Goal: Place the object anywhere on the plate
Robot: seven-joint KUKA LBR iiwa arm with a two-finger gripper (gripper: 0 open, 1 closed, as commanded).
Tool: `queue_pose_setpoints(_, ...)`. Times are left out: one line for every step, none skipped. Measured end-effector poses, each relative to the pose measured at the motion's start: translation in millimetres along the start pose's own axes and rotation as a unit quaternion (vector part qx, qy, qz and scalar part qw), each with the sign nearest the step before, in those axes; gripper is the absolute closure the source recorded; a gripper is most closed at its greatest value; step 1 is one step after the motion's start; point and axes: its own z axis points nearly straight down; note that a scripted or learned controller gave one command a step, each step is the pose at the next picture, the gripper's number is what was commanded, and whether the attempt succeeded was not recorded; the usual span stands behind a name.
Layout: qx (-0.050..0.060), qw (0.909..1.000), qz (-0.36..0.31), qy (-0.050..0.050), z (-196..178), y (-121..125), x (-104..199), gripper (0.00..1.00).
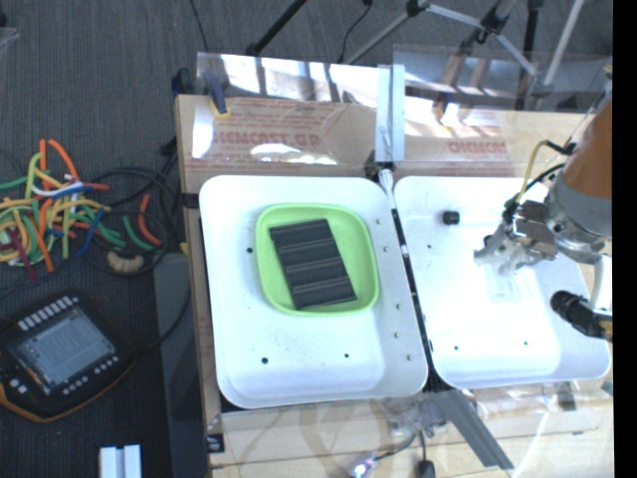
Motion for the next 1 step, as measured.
queue_pose_setpoints(0.0,1.0,0.0,0.0,-0.1,0.0,0.0,0.0)
